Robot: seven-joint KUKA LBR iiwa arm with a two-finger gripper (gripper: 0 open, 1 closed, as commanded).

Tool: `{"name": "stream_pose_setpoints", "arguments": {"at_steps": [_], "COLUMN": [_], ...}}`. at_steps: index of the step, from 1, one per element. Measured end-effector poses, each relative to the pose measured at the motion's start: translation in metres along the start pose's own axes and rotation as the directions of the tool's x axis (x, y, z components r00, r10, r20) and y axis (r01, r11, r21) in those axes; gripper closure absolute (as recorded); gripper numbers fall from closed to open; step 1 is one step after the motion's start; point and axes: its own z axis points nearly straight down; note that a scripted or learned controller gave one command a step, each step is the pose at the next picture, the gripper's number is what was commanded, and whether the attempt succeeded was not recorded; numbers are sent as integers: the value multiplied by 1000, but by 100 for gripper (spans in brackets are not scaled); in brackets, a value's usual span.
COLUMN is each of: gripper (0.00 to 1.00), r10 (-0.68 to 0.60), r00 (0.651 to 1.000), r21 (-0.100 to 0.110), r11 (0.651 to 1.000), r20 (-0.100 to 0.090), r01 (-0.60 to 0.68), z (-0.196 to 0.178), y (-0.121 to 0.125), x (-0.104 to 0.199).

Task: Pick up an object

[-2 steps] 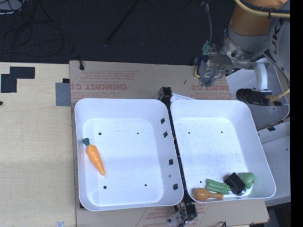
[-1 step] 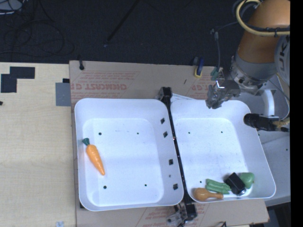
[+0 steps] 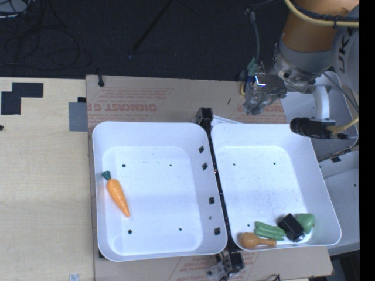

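An orange plastic toy carrot with a small green top lies flat on the floor of the left white shallow bin, close to that bin's left wall and roughly halfway along it, its green end toward the far side and its tip toward the near side. The central black divider strip with clips, where the two bins meet, is well apart from the carrot, on the carrot's right.

On the other side of that divider, the right white shallow bin holds a small cluster in its near right corner: a tan pear-shaped plastic toy nearest the divider, a green pod-shaped toy touching it just beyond, a small black block lying against the pod, and a lighter green rounded piece at the block's far side, by the bin's right wall.

The grey two-finger gripper hangs above the bare cardboard-covered bench, beyond the far rim of the right bin and a little to the right of the divider's far end. Nothing is between its fingers; whether they stand apart or together cannot be told from this angle. The arm's orange band sits above it.
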Motion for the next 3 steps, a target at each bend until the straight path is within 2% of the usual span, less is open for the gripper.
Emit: {"name": "stream_pose_setpoints", "arguments": {"at_steps": [1, 2, 3], "gripper": [100, 100, 100], "r10": [1, 6, 0], "r00": [1000, 1000, 1000], "r21": [15, 3, 3], "r11": [1000, 1000, 1000], "r20": [-1, 1, -1], "r01": [-1, -6, 0], "z": [105, 69, 2], "y": [13, 7, -31], "x": [37, 19, 70]}}
